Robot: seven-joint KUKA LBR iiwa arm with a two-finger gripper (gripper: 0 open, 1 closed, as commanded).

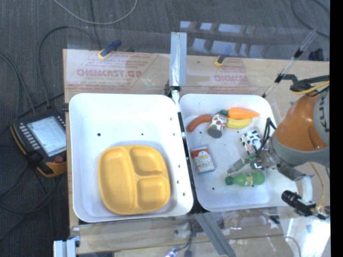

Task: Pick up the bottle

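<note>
Overhead view of the bench. The green bottle [245,179] lies on its side near the near edge of the right bin [214,199], its long axis running left to right. The gripper [251,164] is low over the bin, just beyond the bottle on its far side, reaching in from the right beneath the orange-banded arm [297,130]. The fingers are too small and too cluttered with background to resolve, so whether they stand apart or together cannot be told; nothing is seen between them, and the bottle rests on the bin floor.

Step in hand, as judged: the approach, with the grasp not yet made. The next move calls for the fingers to straddle the bottle across its narrow width and close before any lift; a round body lying flat may roll away if pushed from one side.

Other contents of the right bin: a small carton [202,160] to the left, a black-and-white patterned object [250,140] just beyond the gripper, and at the far end a sausage [199,122], a can [216,126], a banana [239,123] and a carrot [243,113]. The left bin [86,122] holds a yellow compartment tray [135,179]. Both bins sit on a pale wooden bench [123,74]; the floor is dark carpet with cables, and a teach pendant [44,139] lies at the left
</note>
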